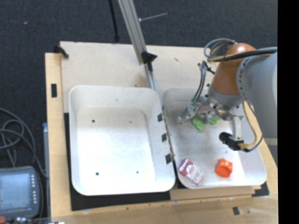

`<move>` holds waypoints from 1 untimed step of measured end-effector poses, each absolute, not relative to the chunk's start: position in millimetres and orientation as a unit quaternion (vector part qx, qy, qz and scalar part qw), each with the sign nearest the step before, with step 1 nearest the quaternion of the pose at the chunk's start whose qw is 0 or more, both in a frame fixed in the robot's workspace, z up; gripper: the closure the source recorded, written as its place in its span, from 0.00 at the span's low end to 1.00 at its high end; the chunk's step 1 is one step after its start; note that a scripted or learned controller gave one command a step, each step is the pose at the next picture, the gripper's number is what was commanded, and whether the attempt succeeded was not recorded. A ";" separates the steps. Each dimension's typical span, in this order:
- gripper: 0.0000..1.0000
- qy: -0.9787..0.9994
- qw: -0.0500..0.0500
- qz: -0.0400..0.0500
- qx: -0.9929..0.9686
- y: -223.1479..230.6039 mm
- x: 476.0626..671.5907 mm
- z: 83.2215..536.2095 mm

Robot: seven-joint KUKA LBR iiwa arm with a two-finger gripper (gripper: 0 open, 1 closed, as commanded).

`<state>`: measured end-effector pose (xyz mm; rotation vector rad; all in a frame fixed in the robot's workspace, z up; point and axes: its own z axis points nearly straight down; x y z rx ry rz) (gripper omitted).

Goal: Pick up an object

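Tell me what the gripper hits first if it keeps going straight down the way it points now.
Most likely the green object right beneath the gripper, with the floor of the right bin under that. Height above it is hard to judge from this slanted view.

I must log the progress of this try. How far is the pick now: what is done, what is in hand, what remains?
Done: the arm has reached into the right bin, and its pincer is low over a green object. In hand: nothing that I can confirm; the wrist hides the grasp. Left: gripping and lifting one object. The orange object and the pink packet lie untouched near the front edge.
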<state>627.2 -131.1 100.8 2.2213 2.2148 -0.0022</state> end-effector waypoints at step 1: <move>1.00 0.704 0.005 0.002 0.710 -132.0 629.3 115.4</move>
